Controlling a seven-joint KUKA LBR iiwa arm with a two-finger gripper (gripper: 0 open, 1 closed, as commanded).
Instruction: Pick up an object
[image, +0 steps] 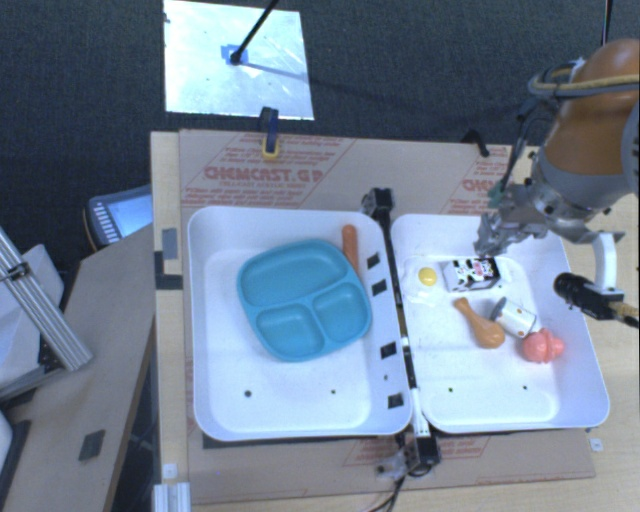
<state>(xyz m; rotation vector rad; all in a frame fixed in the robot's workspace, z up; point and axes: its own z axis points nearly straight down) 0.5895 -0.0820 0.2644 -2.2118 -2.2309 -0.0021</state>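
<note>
In the right bin, a pink toy lay nearest, then a toy drumstick, a fried egg and a black-and-white carton. The gripper hovered over the carton (I could not tell its grip).

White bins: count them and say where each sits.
2. Left bin holds the blue tray; right bin lies beside it, under the tool. None seem hidden.
</note>
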